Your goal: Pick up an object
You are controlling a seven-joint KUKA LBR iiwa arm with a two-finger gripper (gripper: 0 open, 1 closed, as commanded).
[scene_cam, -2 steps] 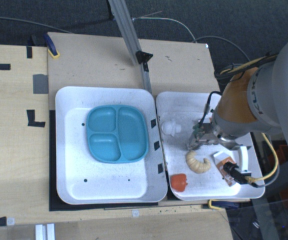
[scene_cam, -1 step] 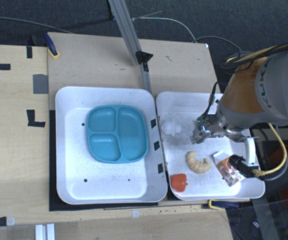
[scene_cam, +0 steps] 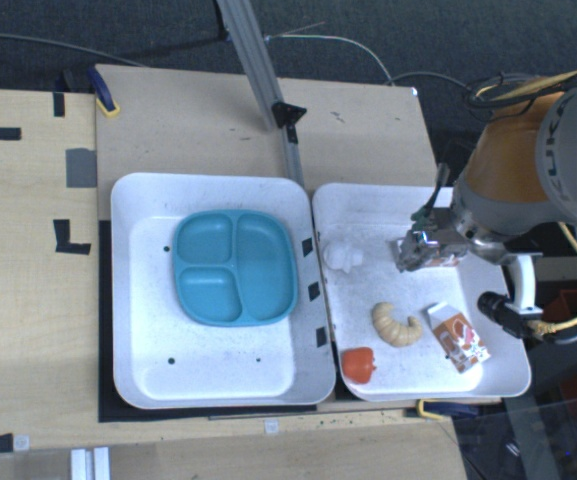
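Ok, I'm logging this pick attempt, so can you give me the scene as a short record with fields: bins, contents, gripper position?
left bin: holds a blue divided plate
right bin: holds a croissant, a red-orange object, a small printed packet and a pale clear object
gripper: over the right bin's upper part, above the croissant and apart from it
held object: none visible between the fingers
arm: reaches in from the right

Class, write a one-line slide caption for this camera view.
Claw above the right bin, near a croissant, tomato and carton; blue plate in the left bin.
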